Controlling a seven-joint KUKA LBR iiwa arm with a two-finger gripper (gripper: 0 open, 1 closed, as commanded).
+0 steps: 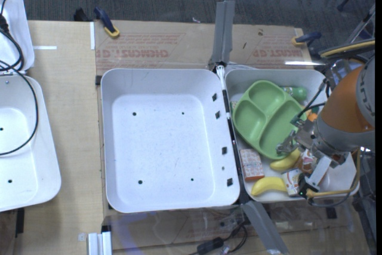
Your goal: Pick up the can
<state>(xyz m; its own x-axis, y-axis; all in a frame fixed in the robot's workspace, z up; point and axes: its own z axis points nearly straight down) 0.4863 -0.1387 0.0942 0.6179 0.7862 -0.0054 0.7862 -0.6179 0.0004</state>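
The gripper (298,143) hung low over the right bin (280,73), at the near-right edge of the green divided plate (265,113) and just above the upper banana (285,162). What was probably the can (307,160), a small red-and-white thing largely hidden under the wrist, lay just beside the gripper on its near-right side, between that banana and the bin's right wall. How wide the claw stood, and whether it touched or held anything, could not be told from this angle.
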